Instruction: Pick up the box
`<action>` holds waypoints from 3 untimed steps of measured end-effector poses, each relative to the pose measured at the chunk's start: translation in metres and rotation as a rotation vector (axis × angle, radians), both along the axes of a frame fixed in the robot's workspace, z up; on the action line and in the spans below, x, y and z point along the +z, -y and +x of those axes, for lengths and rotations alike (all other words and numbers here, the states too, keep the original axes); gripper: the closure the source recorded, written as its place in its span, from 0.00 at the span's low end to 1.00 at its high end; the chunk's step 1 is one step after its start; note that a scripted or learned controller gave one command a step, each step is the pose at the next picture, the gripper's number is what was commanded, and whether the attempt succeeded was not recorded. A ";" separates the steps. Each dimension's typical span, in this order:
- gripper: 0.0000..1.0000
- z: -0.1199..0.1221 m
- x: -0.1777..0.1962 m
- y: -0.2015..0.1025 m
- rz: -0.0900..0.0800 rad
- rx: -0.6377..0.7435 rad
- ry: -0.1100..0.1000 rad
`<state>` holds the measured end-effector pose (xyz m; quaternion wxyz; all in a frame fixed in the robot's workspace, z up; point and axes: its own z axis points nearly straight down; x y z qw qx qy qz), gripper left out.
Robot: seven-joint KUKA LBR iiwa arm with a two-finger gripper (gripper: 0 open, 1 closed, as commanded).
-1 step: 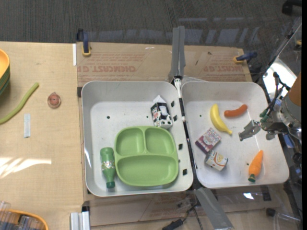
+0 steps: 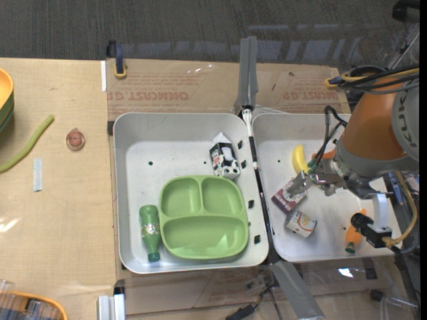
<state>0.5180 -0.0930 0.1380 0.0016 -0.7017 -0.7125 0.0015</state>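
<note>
Green plastic bottle (image 2: 149, 233) and green three-part plate (image 2: 203, 217) in the left white bin (image 2: 127, 179), small purple-and-white box (image 2: 289, 195) in the right bin (image 2: 280, 245), pincer (image 2: 305, 179) touching its upper edge, finger spread impossible to tell, yellow banana (image 2: 299, 159) just above

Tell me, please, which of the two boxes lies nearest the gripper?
The purple box in the right bin, just by the gripper. The black-and-white carton sits far off in the left bin.
</note>
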 end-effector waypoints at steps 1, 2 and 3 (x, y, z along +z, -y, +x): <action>0.00 0.001 -0.042 0.000 0.001 0.007 0.010; 0.00 0.017 -0.041 0.005 0.001 0.023 0.012; 0.00 0.050 -0.041 0.002 -0.002 -0.013 0.014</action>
